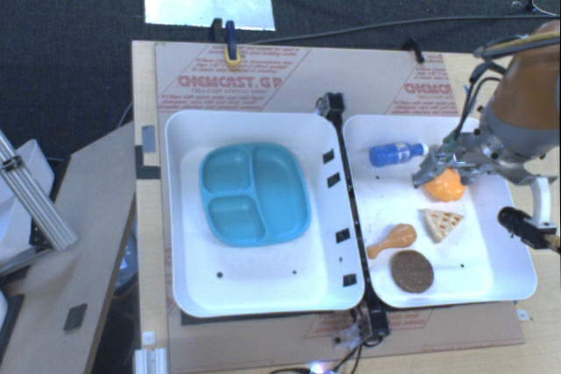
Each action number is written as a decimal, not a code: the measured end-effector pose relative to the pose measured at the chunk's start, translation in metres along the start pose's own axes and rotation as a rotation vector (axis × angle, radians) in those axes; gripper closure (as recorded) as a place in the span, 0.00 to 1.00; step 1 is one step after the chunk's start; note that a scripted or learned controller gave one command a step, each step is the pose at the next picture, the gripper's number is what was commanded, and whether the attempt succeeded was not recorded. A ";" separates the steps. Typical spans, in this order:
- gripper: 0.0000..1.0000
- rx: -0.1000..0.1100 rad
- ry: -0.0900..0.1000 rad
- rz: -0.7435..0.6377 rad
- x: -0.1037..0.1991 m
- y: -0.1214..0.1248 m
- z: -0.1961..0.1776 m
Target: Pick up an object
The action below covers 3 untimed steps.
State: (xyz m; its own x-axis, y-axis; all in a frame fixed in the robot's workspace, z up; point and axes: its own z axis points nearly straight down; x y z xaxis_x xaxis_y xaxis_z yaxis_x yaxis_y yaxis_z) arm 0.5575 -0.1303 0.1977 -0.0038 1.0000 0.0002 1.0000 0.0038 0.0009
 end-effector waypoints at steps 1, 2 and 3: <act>0.00 0.002 0.000 0.001 0.002 0.005 0.043; 0.00 0.004 0.001 0.003 0.000 -0.001 0.087; 0.00 0.002 0.000 0.003 0.001 -0.001 0.115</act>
State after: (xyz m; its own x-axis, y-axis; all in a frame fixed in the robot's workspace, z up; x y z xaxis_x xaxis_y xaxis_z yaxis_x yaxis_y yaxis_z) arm 0.5568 -0.1298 0.0831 -0.0012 1.0000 0.0007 1.0000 0.0012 -0.0013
